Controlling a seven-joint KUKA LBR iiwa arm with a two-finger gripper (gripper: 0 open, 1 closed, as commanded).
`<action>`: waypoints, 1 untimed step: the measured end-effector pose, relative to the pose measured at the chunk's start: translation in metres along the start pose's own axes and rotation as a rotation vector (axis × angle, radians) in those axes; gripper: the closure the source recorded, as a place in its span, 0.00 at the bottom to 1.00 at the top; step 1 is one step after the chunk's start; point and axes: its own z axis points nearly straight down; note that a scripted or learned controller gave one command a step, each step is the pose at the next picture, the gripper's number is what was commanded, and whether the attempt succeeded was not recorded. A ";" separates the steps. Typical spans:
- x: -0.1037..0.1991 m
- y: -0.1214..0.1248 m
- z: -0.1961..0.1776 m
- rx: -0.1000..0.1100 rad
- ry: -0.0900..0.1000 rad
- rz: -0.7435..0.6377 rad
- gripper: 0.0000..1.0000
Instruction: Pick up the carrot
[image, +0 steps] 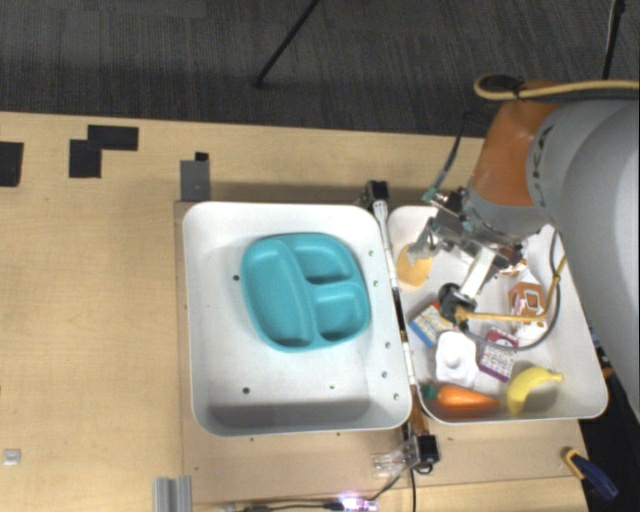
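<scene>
The carrot (466, 400) is orange and lies at the near edge of the right bin (575, 345), between a white bottle (455, 355) and a yellow banana (531, 386). My gripper (452, 272) hangs over the far part of that bin, well behind the carrot and apart from it. It is close to a pale yellow round item (413, 266) and nothing can be seen held in it. The grey arm with its orange band (508, 150) covers the bin's far right corner.
The left bin (215, 390) holds a teal divided plate (304, 290). Small packets (497, 352) and a blue-and-white box (428, 325) crowd the right bin around the bottle. A ridge (397, 310) separates the two bins. Wooden bench lies to the left.
</scene>
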 end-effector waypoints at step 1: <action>0.000 0.000 0.000 0.000 0.000 0.000 0.00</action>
